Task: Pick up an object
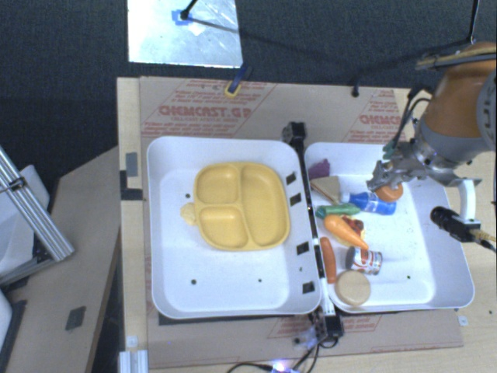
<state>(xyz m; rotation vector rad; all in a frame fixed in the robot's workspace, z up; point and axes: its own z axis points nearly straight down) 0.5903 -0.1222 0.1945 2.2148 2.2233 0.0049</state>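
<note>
A: Gripper (pixel 386 179) sits low over the right bin (pixel 450 286), right above the blue bottle (pixel 374 203) and an orange piece (pixel 390 193). Can't tell how its fingers stand from this angle.

B: Then you pick one target. The bottle lies touching the green piece (pixel 336 210), carrot (pixel 345 229) just below.

A: You straddle the bottle's short axis, descend straight, close before lifting. The yellow tray (pixel 237 206) in the left bin (pixel 167 286) is irrelevant.

A small round orange plastic piece (pixel 390 193) is sitting right of the frame's centre in the right white bin, partly covered from above, touching the right end of a blue plastic tube (pixel 373 203) that is lying flat.
</note>
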